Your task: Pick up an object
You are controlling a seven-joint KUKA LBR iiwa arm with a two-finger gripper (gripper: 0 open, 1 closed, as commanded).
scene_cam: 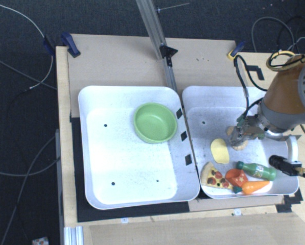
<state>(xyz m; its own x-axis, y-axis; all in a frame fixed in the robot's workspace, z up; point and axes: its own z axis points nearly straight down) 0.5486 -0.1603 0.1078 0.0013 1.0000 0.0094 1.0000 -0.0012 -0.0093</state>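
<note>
My gripper (238,138) is low in the right bin (208,106), over a small tan object (239,145) that peeks out beneath it. Just to its left lies a yellow lemon-like piece (219,151). Near the bin's front edge lie a pizza slice (216,177), a red pepper-like piece (235,177), a green bottle (257,170) and an orange carrot (255,187). Whether the tan object is between the fingers cannot be made out.
A green bowl (155,122) sits in the left bin (106,152), near its upper right. A metal pole (151,22) slants down to the divider between the bins. Blue clamps (69,45) hold the bench corners.
</note>
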